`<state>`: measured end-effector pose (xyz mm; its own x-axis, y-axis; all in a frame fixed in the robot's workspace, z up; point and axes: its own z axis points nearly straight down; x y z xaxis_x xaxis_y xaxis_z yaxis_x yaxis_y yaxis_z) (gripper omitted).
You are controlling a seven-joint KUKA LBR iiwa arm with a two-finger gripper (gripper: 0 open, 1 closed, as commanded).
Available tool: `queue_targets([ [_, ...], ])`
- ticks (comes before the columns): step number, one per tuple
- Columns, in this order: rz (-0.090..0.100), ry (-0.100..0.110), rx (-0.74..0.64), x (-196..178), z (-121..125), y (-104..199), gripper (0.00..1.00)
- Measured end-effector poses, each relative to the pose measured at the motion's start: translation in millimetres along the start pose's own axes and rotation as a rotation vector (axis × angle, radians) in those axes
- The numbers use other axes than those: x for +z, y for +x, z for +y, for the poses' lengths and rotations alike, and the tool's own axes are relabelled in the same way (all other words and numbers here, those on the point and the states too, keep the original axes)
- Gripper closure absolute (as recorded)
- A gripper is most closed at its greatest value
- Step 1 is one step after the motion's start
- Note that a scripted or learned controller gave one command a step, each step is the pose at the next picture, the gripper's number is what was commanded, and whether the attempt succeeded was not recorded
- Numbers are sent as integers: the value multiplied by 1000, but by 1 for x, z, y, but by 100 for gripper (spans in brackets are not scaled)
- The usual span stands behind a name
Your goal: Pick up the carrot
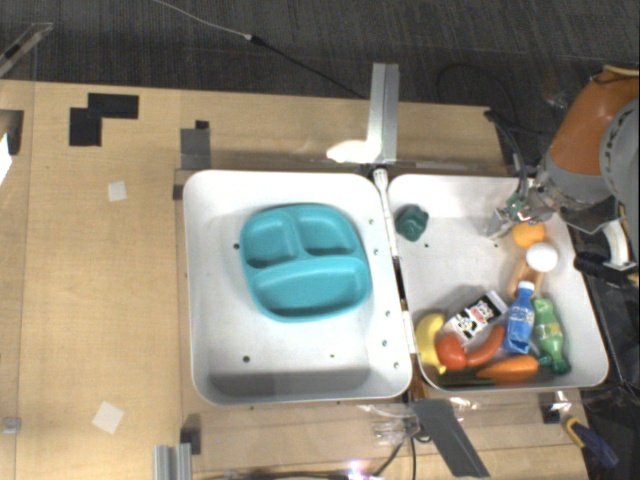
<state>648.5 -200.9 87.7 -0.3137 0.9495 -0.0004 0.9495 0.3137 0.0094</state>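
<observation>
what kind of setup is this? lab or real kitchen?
Likely a robot lab bench, not a kitchen: two white bins on a plywood top, toy food such as a carrot piled in the right bin, and a teal divided plate in the left.

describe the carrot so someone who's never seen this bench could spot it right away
Look in the right bin, at the cluster of toys heaped along its near edge. The carrot lies flat at the front of that heap, just below the blue bottle. It is the long, tapered orange piece, unlike the rounder red item and yellow item to its left.
</observation>
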Motion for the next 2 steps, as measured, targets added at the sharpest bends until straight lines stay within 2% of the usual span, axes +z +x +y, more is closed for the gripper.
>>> queue_targets([
  [1, -3, 2, 3, 0, -2, -3, 0],
  [2, -2, 8, -3, -10, -3, -3, 100],
])
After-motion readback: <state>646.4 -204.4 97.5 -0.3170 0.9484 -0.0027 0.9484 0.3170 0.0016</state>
